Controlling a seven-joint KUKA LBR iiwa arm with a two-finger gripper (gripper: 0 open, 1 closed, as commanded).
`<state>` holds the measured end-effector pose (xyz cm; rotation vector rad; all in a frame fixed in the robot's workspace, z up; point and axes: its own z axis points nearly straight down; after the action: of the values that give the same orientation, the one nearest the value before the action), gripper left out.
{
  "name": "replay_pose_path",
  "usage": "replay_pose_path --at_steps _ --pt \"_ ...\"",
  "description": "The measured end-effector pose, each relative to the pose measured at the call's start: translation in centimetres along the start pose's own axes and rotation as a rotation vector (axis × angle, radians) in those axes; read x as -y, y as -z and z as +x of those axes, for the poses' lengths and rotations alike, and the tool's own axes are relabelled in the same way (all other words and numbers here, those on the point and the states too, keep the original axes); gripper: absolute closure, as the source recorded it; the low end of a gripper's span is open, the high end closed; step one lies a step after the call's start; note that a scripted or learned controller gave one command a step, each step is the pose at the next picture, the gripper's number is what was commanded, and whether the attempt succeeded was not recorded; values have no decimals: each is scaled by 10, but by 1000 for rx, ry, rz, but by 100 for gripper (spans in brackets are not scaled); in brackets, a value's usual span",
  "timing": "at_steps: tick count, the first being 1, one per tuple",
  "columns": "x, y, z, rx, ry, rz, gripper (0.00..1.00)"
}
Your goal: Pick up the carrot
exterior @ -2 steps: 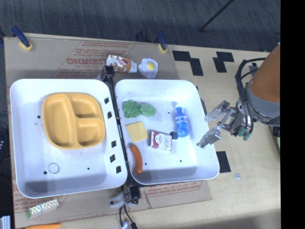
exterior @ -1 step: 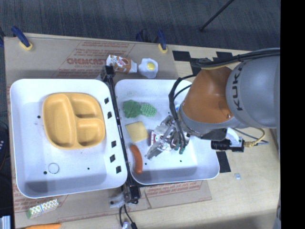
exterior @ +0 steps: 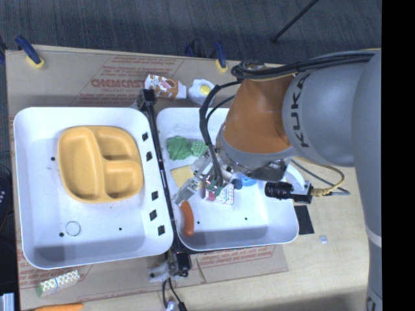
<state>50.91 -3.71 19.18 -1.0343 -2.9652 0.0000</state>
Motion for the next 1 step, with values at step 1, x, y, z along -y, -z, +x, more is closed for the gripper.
replay_pose_path --at_steps 1 --pt "-49 0 63 -2 135 2 0"
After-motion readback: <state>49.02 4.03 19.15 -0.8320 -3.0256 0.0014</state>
